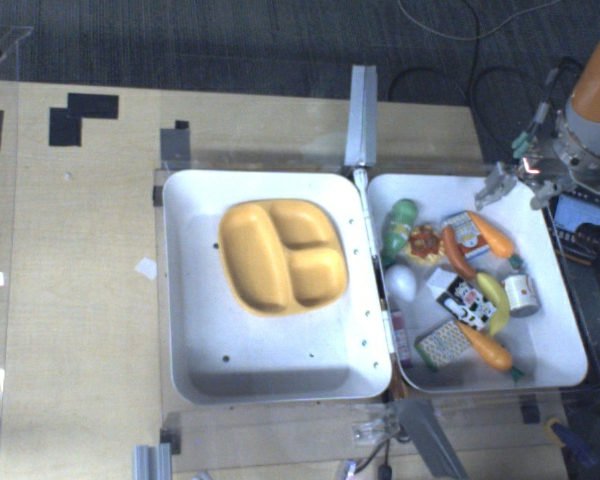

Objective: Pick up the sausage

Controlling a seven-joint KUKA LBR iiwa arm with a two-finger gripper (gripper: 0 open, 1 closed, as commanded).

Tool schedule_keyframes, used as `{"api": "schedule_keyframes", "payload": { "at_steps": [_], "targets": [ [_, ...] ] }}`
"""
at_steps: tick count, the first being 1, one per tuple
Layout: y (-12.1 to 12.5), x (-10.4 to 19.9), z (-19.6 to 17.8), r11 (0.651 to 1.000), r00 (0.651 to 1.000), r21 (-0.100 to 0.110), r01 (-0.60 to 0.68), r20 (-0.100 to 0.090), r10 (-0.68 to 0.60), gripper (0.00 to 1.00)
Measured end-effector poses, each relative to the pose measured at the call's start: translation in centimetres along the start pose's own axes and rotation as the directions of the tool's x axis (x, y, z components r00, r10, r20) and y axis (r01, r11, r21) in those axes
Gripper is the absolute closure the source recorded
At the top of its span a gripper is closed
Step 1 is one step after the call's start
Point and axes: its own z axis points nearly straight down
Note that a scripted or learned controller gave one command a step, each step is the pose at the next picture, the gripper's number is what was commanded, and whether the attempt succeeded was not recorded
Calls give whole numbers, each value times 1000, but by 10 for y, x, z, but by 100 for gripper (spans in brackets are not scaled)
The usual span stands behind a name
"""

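While the claw hangs over the right bin's far right corner, the sausage waits untouched.
Whether the claw is released or clenched cannot be told. The reddish sausage lies amid the toys, below-left of the claw and apart from it, its long axis slanting from upper left to lower right beside a carrot.

Pale wooden bench bearing two white bins, side by side.
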Motion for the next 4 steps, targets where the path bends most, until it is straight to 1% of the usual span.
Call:
{"api": "schedule_keyframes", "payload": {
  "at_steps": [1,2,3,4],
  "targets": [
    [13,61,107,992,992,1,124,-1,-124,0],
    [-10,43,161,994,994,-8,114,1,-114,0],
    [-7,45,148,993,993,-16,115,0,-115,100],
    [24,68,72,999,999,-3,32,0,-32,100]
  ]
}}
